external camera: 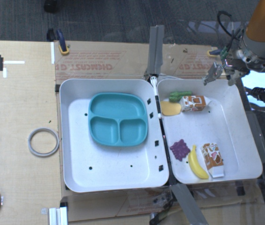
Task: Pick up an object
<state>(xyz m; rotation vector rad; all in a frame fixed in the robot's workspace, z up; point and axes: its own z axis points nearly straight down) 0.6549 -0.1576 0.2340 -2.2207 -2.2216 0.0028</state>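
Nothing is lifted yet — left of the right bin (pixel 245 125) sits a teal plate (pixel 118 118). Inside that bin lie a purple grape bunch (pixel 180 149), banana (pixel 197 163) and small carton (pixel 193 103); above its far rim the tool (pixel 222 71) hovers, spread and bare — descent, grasp and lift remain.

Both bins are white: the left bin (pixel 71 139) holds a teal tray (pixel 118 119), the right bin (pixel 238 135) the mixed things. At its far side lie a green piece (pixel 179 96), a pale yellow lump (pixel 170 108) and a carton (pixel 193 103) printed orange-brown and white. Near side: purple grapes (pixel 180 149), a yellow banana (pixel 197 163), and a pack (pixel 213 159) patterned brown on white. The counter (pixel 19 102) is pale wood, with a grey ring (pixel 43 141) on it. The arm's band (pixel 262 18) is orange.
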